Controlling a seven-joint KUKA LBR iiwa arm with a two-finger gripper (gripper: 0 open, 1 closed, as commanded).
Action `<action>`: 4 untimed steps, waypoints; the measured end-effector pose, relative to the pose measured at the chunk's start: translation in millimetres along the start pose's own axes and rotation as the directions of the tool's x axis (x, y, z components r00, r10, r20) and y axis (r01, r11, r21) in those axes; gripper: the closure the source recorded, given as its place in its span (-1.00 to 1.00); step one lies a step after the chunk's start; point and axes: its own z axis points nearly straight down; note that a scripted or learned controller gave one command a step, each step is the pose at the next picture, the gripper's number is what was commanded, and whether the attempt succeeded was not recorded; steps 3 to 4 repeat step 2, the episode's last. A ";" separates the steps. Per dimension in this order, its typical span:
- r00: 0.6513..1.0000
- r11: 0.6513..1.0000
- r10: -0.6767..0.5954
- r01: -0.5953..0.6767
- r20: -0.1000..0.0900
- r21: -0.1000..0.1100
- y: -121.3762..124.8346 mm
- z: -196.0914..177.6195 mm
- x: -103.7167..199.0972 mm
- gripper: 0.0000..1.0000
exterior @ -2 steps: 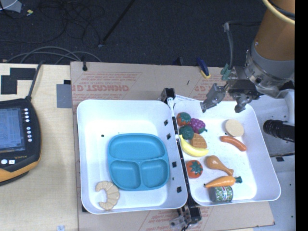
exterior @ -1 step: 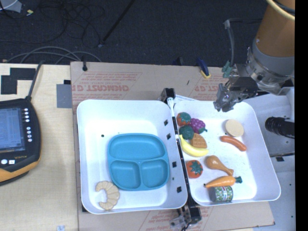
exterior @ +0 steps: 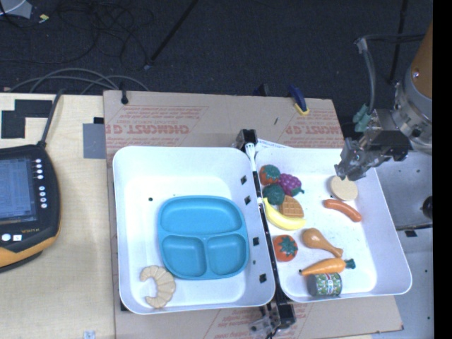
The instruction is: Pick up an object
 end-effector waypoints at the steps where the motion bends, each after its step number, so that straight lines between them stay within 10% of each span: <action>1: 1.000 1.000 0.003 -0.003 0.001 0.007 1.8 24.8 -35.3 1.00; 2: 1.000 1.000 -0.004 0.004 0.000 0.012 4.9 88.0 22.2 1.00; 4: 1.000 1.000 -0.004 0.004 0.000 0.012 4.9 88.0 22.2 1.00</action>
